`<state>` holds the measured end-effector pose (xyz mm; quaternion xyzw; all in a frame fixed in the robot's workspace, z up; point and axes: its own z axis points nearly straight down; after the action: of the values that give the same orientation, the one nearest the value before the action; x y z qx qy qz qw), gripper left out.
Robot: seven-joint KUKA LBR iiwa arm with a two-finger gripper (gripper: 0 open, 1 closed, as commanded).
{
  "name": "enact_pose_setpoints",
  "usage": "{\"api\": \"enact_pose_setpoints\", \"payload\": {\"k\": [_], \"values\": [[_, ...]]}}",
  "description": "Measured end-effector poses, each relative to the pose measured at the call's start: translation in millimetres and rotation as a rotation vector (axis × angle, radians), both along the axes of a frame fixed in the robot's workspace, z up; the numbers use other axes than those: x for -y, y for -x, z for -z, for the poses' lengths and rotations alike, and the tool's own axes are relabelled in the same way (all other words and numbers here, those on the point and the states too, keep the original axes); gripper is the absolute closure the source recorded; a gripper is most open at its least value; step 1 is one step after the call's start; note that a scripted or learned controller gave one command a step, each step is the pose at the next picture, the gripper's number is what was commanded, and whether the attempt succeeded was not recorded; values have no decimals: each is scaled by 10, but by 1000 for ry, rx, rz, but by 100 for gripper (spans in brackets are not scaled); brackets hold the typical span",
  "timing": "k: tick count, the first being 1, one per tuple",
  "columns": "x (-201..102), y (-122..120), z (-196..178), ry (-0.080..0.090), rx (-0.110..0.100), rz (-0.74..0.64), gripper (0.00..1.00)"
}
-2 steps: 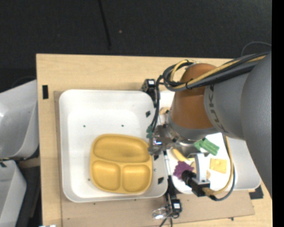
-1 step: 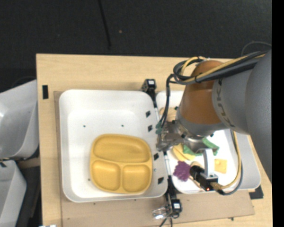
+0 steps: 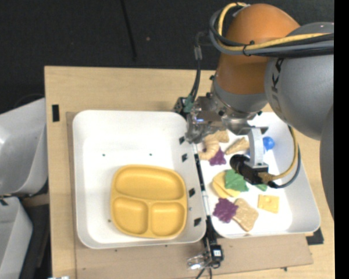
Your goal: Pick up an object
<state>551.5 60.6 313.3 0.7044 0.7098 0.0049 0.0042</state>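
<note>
Two shallow white plastic bins sit side by side on the pale wooden bench (image 3: pixel 58 86).

The left bin (image 3: pixel 93 132) holds one item, a yellow plastic three-compartment tray (image 3: pixel 148 201). It lies flat toward the front right of that bin, with a long compartment at the back and two smaller ones in front.

The right bin (image 3: pixel 302 211) holds small toy food pieces, bunched mostly in its left half. Count:
- Two purple: the back purple grape-bunch piece (image 3: pixel 218 157) near the divider, and the front purple grape-bunch piece (image 3: pixel 224 209).
- Two beige: the left beige lumpy piece (image 3: pixel 211 150) and the right beige lumpy piece (image 3: pixel 237 145), near each other at the back.
- One green leafy piece (image 3: pixel 235 181), lying on one yellow round slice (image 3: pixel 220 187).
- One yellow square cheese slice (image 3: pixel 268 203), apart toward the right.
- One tan bread slice (image 3: pixel 246 215), touching the front purple grape-bunch piece.
- One small blue ball (image 3: pixel 269 143), partly hidden.
- A green scrap (image 3: pixel 260 186) shows beside the green leafy piece; I can't tell if it is separate.

The gripper (image 3: pixel 199 127) hangs below the orange wrist band (image 3: pixel 253 45), over the back left corner of the right bin. It is close against the divider and just beside the left beige lumpy piece. Whether it is open or closed cannot be told. The pickable pieces lie on the right bin's floor.
</note>
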Motion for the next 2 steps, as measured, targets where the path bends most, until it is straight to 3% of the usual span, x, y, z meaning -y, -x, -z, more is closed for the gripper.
{"api": "enact_pose_setpoints", "payload": {"k": [1, 2], "values": [[-603, 215, -2108, -3, 3, -1, 100], [11, 641, -608, 7, -31, 14, 100]]}}
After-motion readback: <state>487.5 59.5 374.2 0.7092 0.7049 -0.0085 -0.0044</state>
